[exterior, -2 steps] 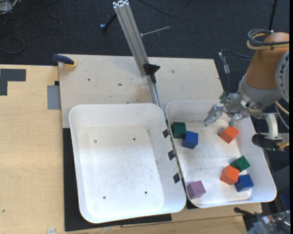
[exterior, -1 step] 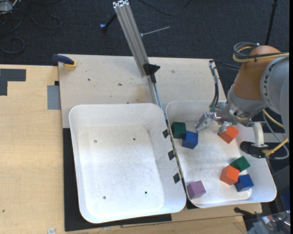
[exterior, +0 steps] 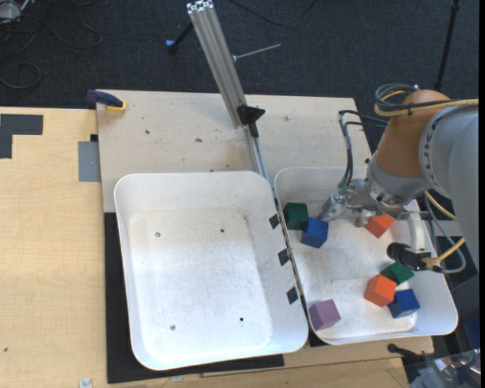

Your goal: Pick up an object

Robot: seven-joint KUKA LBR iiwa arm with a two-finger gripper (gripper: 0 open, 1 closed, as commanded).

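Right bin, shallow and white, holds seven blocks. A blue block lies near the bin's upper left, touching a dark green block that sits just beside the left wall. The gripper hangs low over the bin floor just right of these two blocks; whether its fingers are spread or pressed together cannot be told, and no block is seen between them. An orange-red block lies just right of the gripper, under the wrist. Toward the bin's lower right corner, an orange block, a second blue block and a second green block cluster together, touching. A purple block rests alone by the lower left corner, well apart from the cluster.

Left bin, sharing the right bin's left wall, shows a bare floor with dark specks. No writing is readable on any block or bin.

The middle of the right bin's floor, between the purple block and the upper blocks, lies open. The grey arm crosses the bin's upper right edge. A slanted metal rail rises behind the bins.
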